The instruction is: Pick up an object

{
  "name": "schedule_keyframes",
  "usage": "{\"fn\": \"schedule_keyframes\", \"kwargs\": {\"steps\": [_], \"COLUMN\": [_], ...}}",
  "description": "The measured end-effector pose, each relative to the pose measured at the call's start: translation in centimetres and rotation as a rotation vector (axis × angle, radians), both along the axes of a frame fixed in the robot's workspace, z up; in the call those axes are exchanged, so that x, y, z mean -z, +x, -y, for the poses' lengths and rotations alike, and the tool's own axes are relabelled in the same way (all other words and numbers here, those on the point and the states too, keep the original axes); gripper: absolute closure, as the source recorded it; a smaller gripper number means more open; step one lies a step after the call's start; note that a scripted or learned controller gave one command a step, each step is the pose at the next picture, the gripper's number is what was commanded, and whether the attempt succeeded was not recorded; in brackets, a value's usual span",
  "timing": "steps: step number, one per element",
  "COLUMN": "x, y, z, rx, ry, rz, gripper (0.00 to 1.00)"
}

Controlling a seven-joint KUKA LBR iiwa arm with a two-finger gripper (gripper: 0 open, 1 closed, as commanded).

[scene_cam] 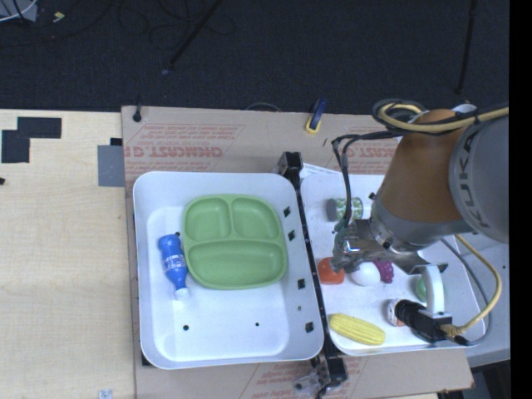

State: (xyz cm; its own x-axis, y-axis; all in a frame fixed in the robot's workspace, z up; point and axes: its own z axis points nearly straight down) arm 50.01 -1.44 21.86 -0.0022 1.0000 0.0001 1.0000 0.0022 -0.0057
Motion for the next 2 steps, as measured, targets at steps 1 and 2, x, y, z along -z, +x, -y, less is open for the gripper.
{"fn": "schedule_keyframes", "kwargs": {"steps": [1, 2], "x": [-1.7, -0.6], "y": [-0.7, -0.5], "z": [1.1, -0.2], "rx": [0.002, 0.002], "ry": [0.000, 0.001], "rz": [0.003, 0.000], "gripper": [1.00, 1.00]}}
